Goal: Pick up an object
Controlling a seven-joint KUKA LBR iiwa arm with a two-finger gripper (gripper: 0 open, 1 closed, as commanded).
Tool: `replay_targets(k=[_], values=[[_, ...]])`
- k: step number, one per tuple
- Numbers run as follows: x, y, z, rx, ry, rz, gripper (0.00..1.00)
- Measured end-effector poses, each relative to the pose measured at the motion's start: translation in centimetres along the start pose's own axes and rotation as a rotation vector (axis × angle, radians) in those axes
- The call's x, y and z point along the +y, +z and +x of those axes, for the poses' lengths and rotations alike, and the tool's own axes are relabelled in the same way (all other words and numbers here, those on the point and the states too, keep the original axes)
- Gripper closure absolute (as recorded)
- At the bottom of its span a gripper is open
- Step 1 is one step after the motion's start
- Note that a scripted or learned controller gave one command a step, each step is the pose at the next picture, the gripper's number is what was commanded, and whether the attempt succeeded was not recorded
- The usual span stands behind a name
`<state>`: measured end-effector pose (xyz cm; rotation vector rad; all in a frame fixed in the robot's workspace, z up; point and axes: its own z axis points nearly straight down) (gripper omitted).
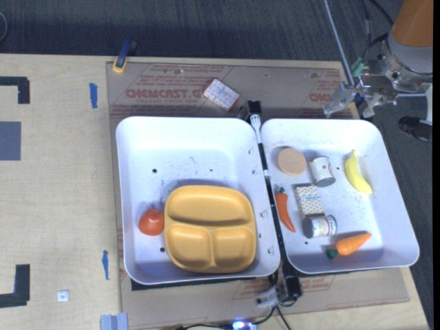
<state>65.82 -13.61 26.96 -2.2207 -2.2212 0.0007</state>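
Observation:
The right bin holds several small objects: a tan disc, a white can, a yellow banana, a thin red pepper, a patterned box, a silver can and an orange carrot. My gripper hangs beyond the far right corner of that bin, above the cardboard, well apart from all of them. Nothing is seen in it.
The left bin carries a big yellow divided tray and a red tomato beside it. A small patterned card lies on the cardboard behind the bins. A thin rod slants across the top right.

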Motion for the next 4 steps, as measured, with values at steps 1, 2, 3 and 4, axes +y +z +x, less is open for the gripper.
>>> replay_targets(k=[1,2,3,4], values=[[-1.5,12.6,-1.1,0.000,0.001,0.001,0.00],[-5.4,18.4,1.3,-0.001,0.001,-0.003,0.00],[-5.3,17.2,1.3,-0.001,0.002,-0.008,1.00],[-12.4,8.5,7.4,0.002,-0.001,0.002,1.00]])
